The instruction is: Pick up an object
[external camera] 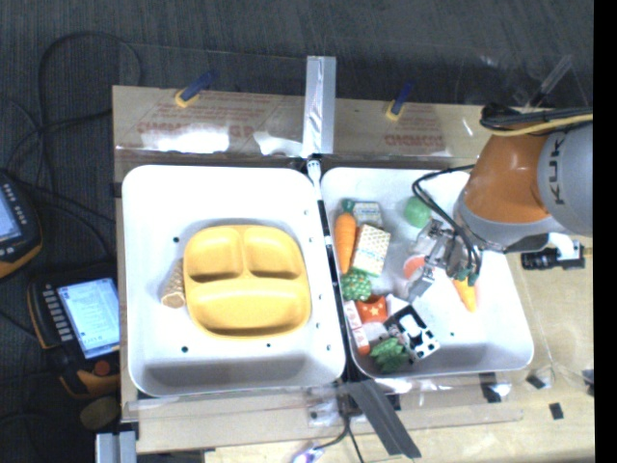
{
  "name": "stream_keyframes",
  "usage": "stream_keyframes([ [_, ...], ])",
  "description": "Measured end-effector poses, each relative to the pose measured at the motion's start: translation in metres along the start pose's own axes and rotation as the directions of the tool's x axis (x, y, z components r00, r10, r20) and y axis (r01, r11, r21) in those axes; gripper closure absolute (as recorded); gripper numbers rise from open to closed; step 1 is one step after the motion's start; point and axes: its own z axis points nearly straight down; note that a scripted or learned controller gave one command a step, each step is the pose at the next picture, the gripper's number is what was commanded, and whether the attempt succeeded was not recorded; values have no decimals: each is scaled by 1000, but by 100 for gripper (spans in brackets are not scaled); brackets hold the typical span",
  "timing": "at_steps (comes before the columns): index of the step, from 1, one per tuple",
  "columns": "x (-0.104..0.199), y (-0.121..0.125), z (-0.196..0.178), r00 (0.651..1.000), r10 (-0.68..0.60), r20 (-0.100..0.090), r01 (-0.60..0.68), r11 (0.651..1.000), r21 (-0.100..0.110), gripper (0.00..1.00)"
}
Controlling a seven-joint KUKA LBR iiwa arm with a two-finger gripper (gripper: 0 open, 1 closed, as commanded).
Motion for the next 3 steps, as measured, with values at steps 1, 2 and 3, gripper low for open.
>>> stream_keyframes([
  [1, 51, -17, -1, 1000, 31, 3, -31, 1000, 1, 0],
  [2, 74, 35, -2, 968, 250, 3, -250, 968, -1, 0],
  [3, 95, 27, -2, 984, 178, 8, -178, 984, -3, 0],
])
